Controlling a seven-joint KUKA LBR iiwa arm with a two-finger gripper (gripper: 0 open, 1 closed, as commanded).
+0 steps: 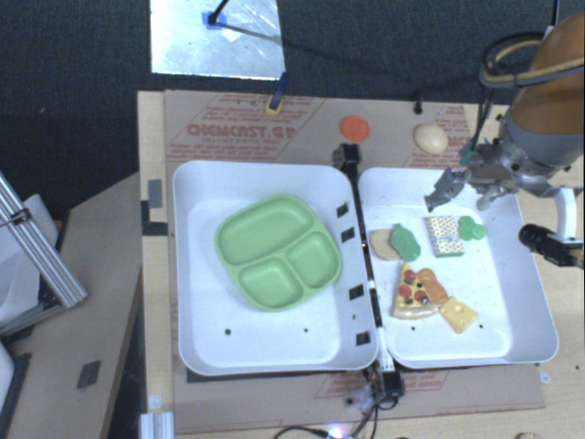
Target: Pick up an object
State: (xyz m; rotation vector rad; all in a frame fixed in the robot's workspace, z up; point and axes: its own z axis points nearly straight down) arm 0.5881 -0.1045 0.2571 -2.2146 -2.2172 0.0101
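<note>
- The arm reaches in over the far edge of the right bin (526, 341), and its gripper (457, 190) hangs above the bin's far side with nothing between its tips.
- The two prongs look parted, one toward the bin's middle and one toward its right edge, with white floor showing between them.
- Just below the gripper, in the far half of this bin, lies a small patterned block (444, 235); I take it for the likeliest target. It looks stiff, light and flat-sided, so a pinch across its two short sides should hold.
- Touching the block's right side is a small green piece (473, 229), which could get nudged or caught along with it.
- Nearer the divider between the bins sits a green leafy toy (404, 241) overlapping a tan disc (383, 244); both seem thin and low, hard to get under.
- Toward the near edge lie a pizza slice (417, 293) and a yellow cheese wedge (459, 315), touching. They look like smooth plastic, probably slippery.
- The left bin (196, 337) carries a green divided plate (277, 252), wide and awkward to pinch.
- Beyond the bins' far edge, on the cardboard, rest an orange disc (355, 129) and a pale egg (430, 138).
</note>
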